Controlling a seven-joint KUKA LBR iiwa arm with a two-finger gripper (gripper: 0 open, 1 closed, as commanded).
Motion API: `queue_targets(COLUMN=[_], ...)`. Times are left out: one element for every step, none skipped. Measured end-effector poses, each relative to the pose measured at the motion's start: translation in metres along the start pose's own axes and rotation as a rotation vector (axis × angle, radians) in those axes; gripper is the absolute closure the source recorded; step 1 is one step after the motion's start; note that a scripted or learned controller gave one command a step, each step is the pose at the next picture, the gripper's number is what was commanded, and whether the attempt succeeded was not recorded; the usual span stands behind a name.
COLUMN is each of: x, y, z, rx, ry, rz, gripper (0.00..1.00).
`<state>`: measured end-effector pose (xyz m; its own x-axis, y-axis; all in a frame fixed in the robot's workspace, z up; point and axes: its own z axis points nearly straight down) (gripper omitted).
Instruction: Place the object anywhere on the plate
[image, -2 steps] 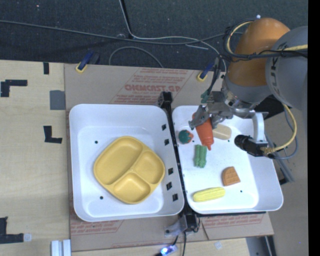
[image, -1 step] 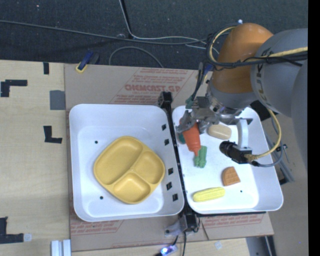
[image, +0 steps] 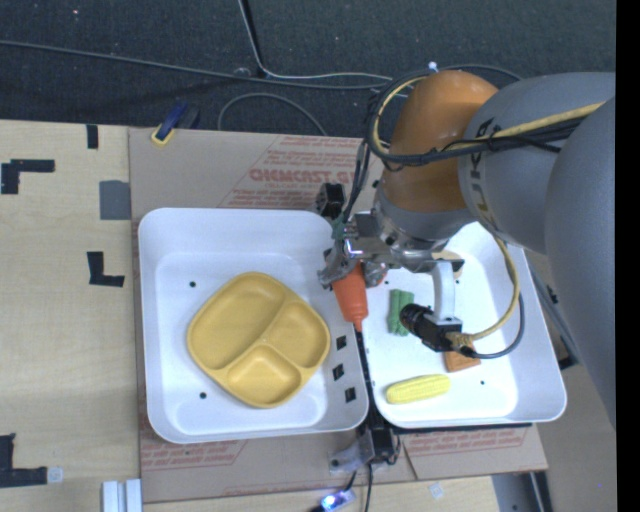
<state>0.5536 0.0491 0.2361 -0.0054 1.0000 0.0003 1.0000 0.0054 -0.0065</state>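
Observation:
A yellow divided plate (image: 259, 338) lies in the left white bin (image: 170, 260). My gripper (image: 349, 282) hangs over the seam between the two bins, just right of the plate's upper right edge. An orange carrot (image: 351, 297) sits between its fingers, pointing down, so the gripper is shut on it. The carrot is above the bins' shared rim, off the plate.
The right bin (image: 520, 390) holds a yellow corn cob (image: 418, 389) near its front, a green object (image: 400, 307) beside the carrot, and a small orange-brown piece (image: 462, 360). A black cable and connector (image: 432, 328) trail from the wrist. The big grey arm covers the right bin's back.

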Motion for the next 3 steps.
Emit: queue_targets(x=[0.049,0.101,0.098], y=[-0.024,-0.050,-0.049], z=[-0.002,0.008,0.007], rx=[-0.001,0.000,-0.001], ry=[0.001,0.000,-0.002], rz=[-0.001,-0.001,0.003], gripper=[1.00,1.00,0.00])
